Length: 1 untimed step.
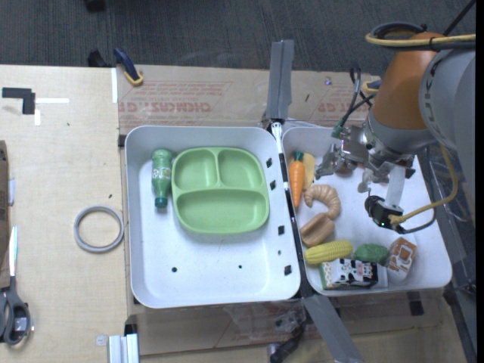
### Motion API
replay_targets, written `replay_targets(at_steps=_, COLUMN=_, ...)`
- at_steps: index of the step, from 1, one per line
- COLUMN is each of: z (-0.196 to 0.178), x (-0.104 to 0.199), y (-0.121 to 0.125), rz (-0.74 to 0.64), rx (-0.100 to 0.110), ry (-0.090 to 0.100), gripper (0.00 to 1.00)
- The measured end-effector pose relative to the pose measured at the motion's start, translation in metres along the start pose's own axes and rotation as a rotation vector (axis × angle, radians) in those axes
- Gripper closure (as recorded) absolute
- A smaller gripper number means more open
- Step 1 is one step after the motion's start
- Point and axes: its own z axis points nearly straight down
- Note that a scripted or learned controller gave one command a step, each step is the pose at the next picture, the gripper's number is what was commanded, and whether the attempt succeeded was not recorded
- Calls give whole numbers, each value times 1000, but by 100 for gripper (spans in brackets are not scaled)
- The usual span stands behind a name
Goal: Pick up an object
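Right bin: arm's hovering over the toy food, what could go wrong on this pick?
The items are packed tight: croissant beside carrot, corn against the milk carton. The gripper may nudge neighbours or catch two. The carrot lies along the right bin's wall, so one finger may hit it.

Grey arm (446, 89) comes in from the right, upper part of view — orange band (401, 74) just above the wrist. Wrist angled down & left. Pincer (361, 171) hangs low at the wrist's end, metal parts spread out; yellow cable (431, 203) loops alongside.
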Motion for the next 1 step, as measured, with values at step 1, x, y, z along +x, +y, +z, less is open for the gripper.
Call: replay_targets(at_steps=1, z=99, x=-50, y=16, rz=-267, rx=-3, ry=0, gripper=0)
